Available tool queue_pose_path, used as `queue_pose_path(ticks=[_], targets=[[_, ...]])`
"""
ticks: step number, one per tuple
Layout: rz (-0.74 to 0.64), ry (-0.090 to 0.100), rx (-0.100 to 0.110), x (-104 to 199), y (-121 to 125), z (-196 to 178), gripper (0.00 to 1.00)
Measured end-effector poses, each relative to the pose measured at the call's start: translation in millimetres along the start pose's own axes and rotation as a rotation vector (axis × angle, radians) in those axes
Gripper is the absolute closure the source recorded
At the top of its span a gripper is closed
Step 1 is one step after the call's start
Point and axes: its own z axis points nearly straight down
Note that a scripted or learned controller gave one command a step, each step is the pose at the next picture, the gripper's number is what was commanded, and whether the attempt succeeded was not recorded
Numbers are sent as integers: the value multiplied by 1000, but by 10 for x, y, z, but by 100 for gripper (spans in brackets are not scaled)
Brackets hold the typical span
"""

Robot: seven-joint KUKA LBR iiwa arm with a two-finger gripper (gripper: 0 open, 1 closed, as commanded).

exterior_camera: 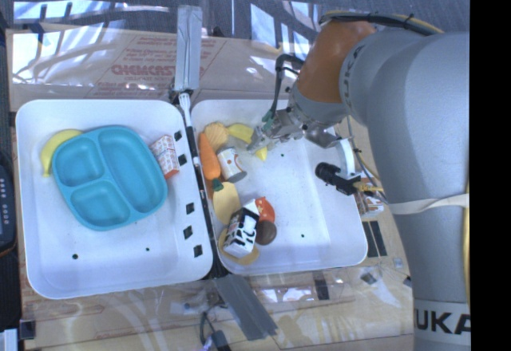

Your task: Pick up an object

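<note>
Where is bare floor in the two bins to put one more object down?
Free: the right bin floor between the toy pile and its right wall, and the left bin front strip below the blue tray. Crowded: the divider side, around the carrot and can, near the pincer.

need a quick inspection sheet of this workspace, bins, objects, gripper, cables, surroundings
surface: two shallow white bins side by side on a bench.
job's things: right bin holds an orange carrot, a small can, a black-and-white carton, yellow pieces.
clutter: left bin holds a blue divided plate, a yellow banana, a small red-and-white packet.
grippers: gripper low in the right bin; finger state unclear.
cables: black cable at the wrist.
surroundings: clear plastic sheeting, grey floor.
</note>
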Motion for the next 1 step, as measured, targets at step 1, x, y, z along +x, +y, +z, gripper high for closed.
queue_pose_path(ticks=[1], targets=[[-106,-1,-8,422,-30,-888,100]])
